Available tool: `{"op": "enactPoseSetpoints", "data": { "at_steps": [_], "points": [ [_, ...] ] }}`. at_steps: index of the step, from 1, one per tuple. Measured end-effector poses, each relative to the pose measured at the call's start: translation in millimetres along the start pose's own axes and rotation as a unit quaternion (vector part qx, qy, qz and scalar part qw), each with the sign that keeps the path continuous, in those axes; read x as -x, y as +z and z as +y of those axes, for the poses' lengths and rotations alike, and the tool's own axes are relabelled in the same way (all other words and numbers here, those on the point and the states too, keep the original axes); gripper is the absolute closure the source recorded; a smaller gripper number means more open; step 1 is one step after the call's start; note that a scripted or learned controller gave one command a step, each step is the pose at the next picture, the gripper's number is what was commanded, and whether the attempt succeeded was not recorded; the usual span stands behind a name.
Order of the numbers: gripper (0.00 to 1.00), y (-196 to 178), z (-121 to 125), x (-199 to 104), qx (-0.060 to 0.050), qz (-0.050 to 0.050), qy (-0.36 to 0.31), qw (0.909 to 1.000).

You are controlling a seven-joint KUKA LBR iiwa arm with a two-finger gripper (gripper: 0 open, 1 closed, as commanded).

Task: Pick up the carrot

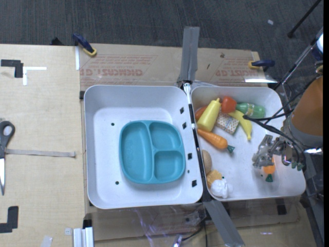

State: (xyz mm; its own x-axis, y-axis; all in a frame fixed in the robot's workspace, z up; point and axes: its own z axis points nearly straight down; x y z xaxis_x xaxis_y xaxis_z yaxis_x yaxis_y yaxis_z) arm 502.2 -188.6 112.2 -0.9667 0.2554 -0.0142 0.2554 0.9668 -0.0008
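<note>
Your target, the orange plastic carrot with the dark green tip (213, 139), lies on the floor of the right-hand shallow white bin (288, 189), near its left wall, just below the yellow plastic bottle (208, 116) and beside the speckled cracker-like block (227, 123).

The grey two-finger gripper (266, 157) hangs low over the same bin's right side, well apart from the carrot. You cannot tell from here whether it is spread or clamped.

A small orange piece (268, 173) sits right under it; a descent here risks catching that instead. Crowded neighbours may also deflect a grasp on the carrot.
</note>
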Motion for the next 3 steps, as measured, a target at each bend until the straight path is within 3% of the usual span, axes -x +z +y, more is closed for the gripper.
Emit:
{"op": "enactPoseSetpoints", "data": {
  "at_steps": [1,2,3],
  "points": [
    [1.0,-43,24,-8,0.001,0.004,-0.101,0.9949],
    [0.0,-43,24,-8,0.001,0.004,-0.101,0.9949],
    [0.0,20,9,8,0.001,0.005,-0.105,0.9945]
  ]
}}
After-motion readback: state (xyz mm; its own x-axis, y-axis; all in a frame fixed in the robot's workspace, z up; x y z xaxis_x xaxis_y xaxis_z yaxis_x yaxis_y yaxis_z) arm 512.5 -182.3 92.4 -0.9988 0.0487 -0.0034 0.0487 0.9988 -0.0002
